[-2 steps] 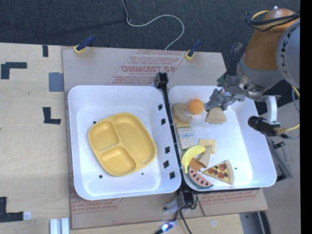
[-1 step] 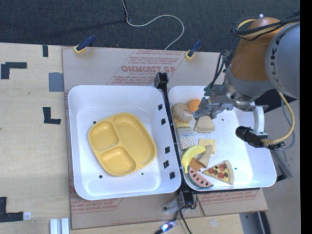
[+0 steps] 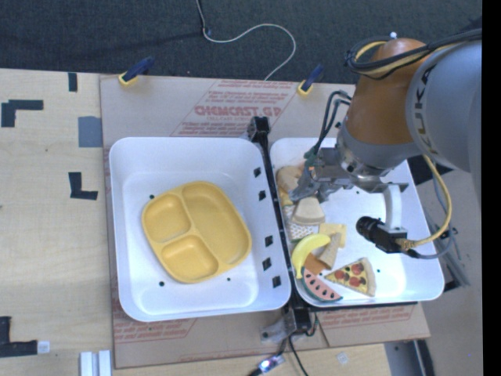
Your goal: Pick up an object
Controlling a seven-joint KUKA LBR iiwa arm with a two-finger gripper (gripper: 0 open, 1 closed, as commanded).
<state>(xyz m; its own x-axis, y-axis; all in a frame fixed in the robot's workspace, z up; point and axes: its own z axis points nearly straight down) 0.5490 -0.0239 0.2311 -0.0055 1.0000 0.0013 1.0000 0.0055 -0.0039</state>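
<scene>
While the fingers' state is unclear, the gripper [image 3: 307, 186] hangs over glossy toy food [image 3: 333, 257] beside a three-section yellow plate [image 3: 196, 230].

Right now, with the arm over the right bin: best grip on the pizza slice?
Probably from straight above, jaws across the two long sides near the crust end. The pizza slice lies flat on the bin floor, its right side open; the watermelon slice crowds its left, so stay toward the wide end.
</scene>
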